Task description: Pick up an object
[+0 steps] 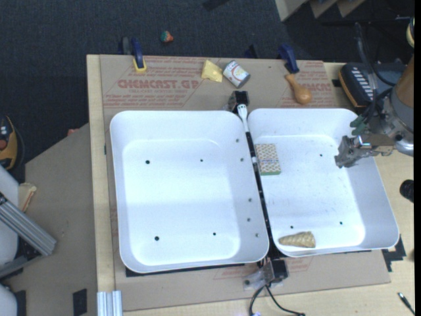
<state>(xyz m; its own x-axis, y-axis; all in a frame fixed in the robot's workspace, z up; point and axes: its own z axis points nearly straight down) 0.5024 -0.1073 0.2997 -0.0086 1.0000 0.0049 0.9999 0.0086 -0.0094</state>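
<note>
1. Two shallow white bins sit side by side on the bench. The left bin [181, 189] has nothing resting on its floor, just a few small dark dots.
2. The right bin [322, 183] holds two things. A small patterned sponge-like block [268, 158] lies at about 9 o'clock within that bin, just beside the divider between the bins. A tan cone-shaped piece [297, 239] lies on its side at about 6 o'clock, near the front wall.
3. The gripper [346, 155] hangs over the right bin at roughly 3 o'clock, reaching in from the right, well apart from both the block and the cone. Nothing sits between its fingers; whether they are spread or pressed together I cannot tell from here.
4. The bins rest on a brown board [164, 83] printed with red lettering. Along its far edge, at 12 o'clock, lie a yellow wedge [212, 72], a small white box [236, 74] just beside it, and a wooden-handled tool [298, 89] further right. Two blue clamps [137, 52] grip that edge.
5. Beyond the board the floor is dark carpet [79, 18], with a small coloured ball [167, 37] on it at 11 o'clock.
</note>
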